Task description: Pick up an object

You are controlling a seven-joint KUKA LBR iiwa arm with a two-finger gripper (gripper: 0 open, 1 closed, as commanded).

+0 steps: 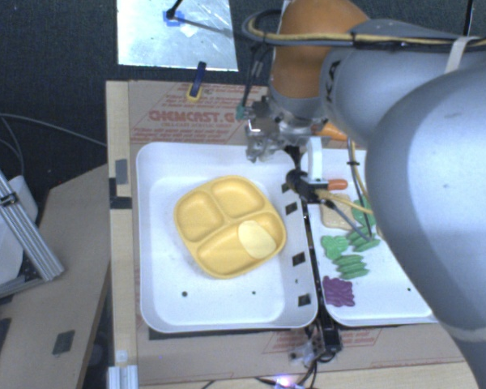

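glossy yellow three-compartment plastic tray (pixel 229 225) lies diagonally, holding a pale smooth oval (pixel 257 238); gripper (pixel 269 146) fingers' state unclear

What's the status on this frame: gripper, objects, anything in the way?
Gripper over left bin's far edge, nothing seen held. Yellow tray in left bin, pale oval piece on it. Green and purple items in right bin, arm partly covering.

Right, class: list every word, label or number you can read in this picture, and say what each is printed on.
"CHEMCAST G": red print on the brown cardboard sheet behind the left bin; the arm hides what follows.
More red print on the cardboard's front edge, below the bins: too small and blurred to read.
Yellow divided tray, bins and arm: no readable text.
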